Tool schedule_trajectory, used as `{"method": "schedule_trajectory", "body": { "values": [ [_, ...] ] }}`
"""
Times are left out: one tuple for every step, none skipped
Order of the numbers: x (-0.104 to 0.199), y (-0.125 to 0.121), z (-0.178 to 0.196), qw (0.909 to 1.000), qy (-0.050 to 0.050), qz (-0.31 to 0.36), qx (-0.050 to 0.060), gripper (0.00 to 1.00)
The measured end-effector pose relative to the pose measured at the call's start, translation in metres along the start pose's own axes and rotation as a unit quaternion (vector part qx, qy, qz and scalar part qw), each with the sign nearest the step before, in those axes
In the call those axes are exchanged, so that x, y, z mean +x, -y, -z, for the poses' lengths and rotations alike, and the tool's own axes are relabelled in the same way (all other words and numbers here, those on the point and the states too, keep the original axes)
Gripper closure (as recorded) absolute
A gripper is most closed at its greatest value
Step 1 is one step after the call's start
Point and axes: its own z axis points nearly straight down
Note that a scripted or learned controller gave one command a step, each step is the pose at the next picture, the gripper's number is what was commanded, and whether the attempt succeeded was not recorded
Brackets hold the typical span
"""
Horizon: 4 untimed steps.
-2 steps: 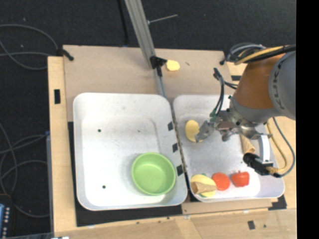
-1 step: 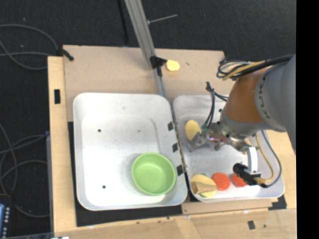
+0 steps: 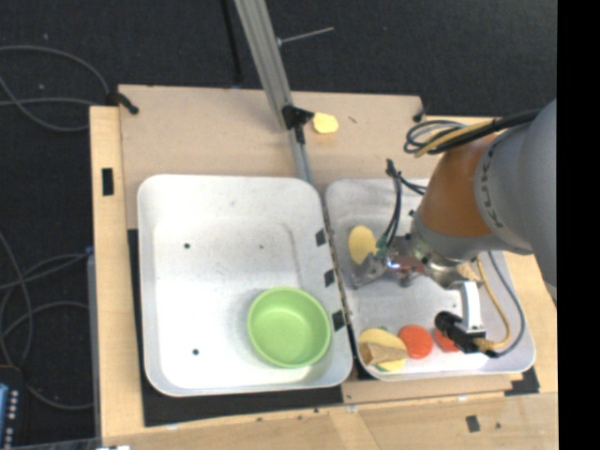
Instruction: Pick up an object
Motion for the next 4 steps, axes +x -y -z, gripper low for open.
{"method": "schedule_trajectory", "body": {
  "values": [
    [0.0,-0.001,0.012,1.0,-0.001,-0.002,-0.003,1.0],
    [-0.003,-0.002,0.055,1.0,-0.001,-0.001,-0.004,1.0],
    [-0.004,-0.004,0.109,1.0,-0.001,0.003,-0.005,1.0],
    [0.057,-0.002,0.111,1.0,-0.003,0.006,-0.002,1.0]
  ]
}}
